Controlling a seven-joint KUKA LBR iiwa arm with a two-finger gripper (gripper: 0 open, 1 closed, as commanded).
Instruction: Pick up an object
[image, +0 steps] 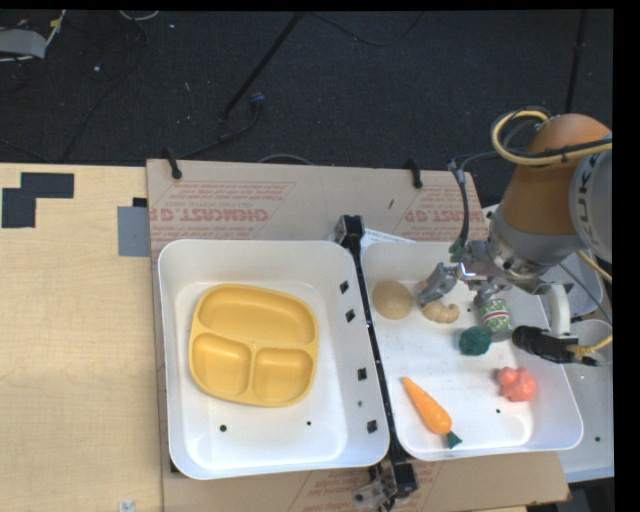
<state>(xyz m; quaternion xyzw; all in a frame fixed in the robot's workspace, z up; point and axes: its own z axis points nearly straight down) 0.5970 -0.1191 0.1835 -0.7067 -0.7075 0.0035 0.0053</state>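
A: Where is the arm (548, 190) right now?

B: It comes in from the right, over the right bin (560, 432). The orange band sits high near the top right, and the grey wrist below it tilts down and to the left toward the back part of that bin.

A: And the jaws?

B: The gripper (462, 290) is low over the bin's upper middle. One metal finger (436, 284) slants out to the left, and the other side is by a small green and white piece (494, 313). They look spread apart, with nothing visibly between them.

A: What lies close to it?

B: A pale tan lump (440, 311) sits just beneath the left finger, touching or nearly so; I cannot tell which. A round beige ball (392, 299) is just left of that, near the divider. A dark green object (474, 341) lies just below the gripper.

A: Anything farther off?

B: A carrot (430, 407) lies on a slant toward the front of the right bin, and a pink object (516, 383) rests toward its right side. The left bin (178, 300) carries a yellow divided plate (254, 343). Both bins sit on cardboard over the tabletop (70, 350).
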